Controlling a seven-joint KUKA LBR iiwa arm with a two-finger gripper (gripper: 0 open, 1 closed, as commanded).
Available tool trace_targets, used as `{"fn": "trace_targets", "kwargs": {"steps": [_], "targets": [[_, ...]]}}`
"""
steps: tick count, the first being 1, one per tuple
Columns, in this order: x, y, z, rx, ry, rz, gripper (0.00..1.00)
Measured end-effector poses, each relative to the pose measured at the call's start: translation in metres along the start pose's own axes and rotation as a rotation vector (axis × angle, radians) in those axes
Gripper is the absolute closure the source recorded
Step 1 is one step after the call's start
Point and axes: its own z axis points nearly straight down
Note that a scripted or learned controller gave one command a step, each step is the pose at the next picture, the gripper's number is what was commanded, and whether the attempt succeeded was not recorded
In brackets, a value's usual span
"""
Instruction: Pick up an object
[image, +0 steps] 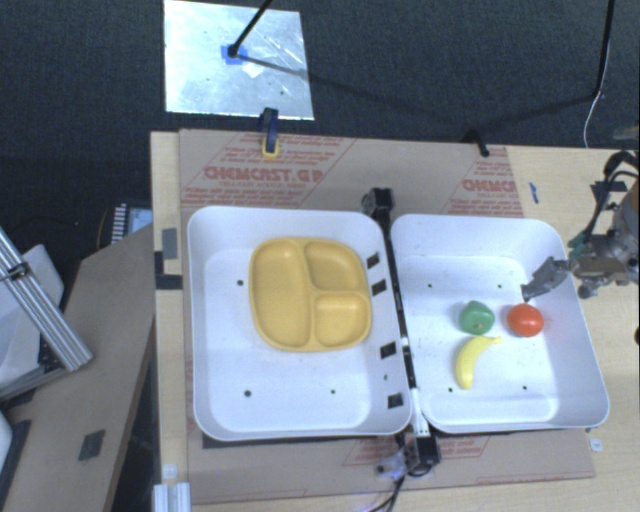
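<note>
While the gripper (548, 277) hangs over the right bin (575, 405) just above the tomato (525, 320), finger state unreadable; green apple (477, 317), banana (472, 359) nearby.

White bins (222, 400) are holding a yellow divided tray (308, 293), yellow banana (473, 359), green apple (477, 318), orange-red tomato (525, 320)

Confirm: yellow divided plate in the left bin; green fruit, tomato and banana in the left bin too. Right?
Not quite. The yellow divided plate is in the left bin, but the green fruit, tomato and banana lie in the right bin, per the camera view.
</note>
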Motion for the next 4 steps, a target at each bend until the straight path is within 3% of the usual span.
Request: {"fn": "trace_targets", "kwargs": {"steps": [1,3,4], "targets": [[0.001,0.002,-0.006,-0.011,-0.002,-0.003,0.00],[0.011,-0.002,0.106,-0.006,-0.001,-0.001,0.00],[0.002,0.001,0.150,-0.016,-0.001,0.002,0.00]]}}
